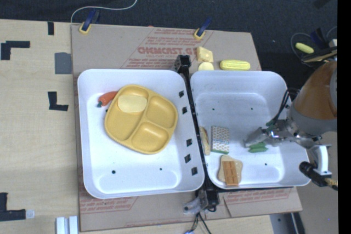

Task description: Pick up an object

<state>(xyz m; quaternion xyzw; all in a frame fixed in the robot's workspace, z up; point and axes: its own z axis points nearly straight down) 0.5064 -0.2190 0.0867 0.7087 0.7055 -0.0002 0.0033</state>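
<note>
We see two white bins side by side on a brown board. The left bin [93, 172] holds a yellow plate [141, 118] with three parts, and an orange carrot [107, 97] peeks out from under the plate's top left edge.

The arm [318, 101] reaches in from the right side, over the right bin [241, 90]. Its gripper [256, 140] is low in that bin, and its tips are just above a small green thing [256, 147] lying on the bin floor. The tips look close together, but we cannot tell if they are open or closed, or if they touch the green thing.

More things lie in the right bin. A checkered gray piece [220, 138] sits near the middle wall, and a piece of toast [231, 171] lies below it.

Behind the bins, on the board, we see a yellow corn [235, 65] and two pale yellow bits [204, 59].
</note>
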